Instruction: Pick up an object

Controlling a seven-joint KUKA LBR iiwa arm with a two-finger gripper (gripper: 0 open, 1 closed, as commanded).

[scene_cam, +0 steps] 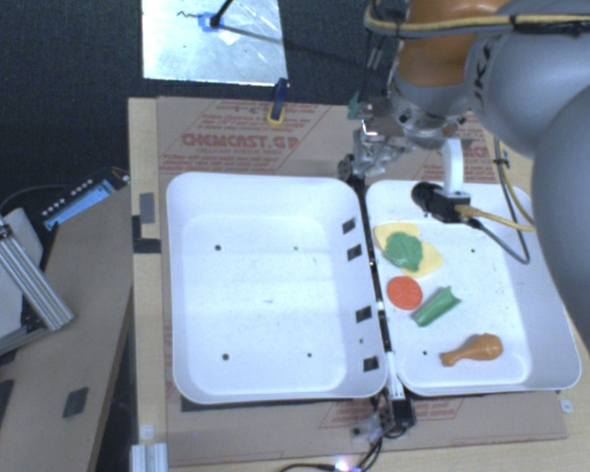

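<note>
A smooth brown drumstick-shaped toy [472,350] lay nearest the camera, in the front part of the right bin [541,362], narrow end to the left. Behind it sat a short green ridged piece [436,305], tilted, just beside a flat orange-red disc [404,292]. Further back a lumpy green leafy toy [405,251] rested on top of a flat yellow shape [428,259]. Both bins were shallow, glossy white plastic with rounded corners; the left bin [192,293] showed small dark dots on its floor. Black clips ran along the seam between them. The bins stood on a brown cardboard sheet [226,136] printed in red. The gripper [374,155] hung over the back edge of the bins near the seam, well apart from the toys; I could not tell how far open it was, and nothing showed in it. A shiny foil-like square [211,23] lay beyond the cardboard.
</note>
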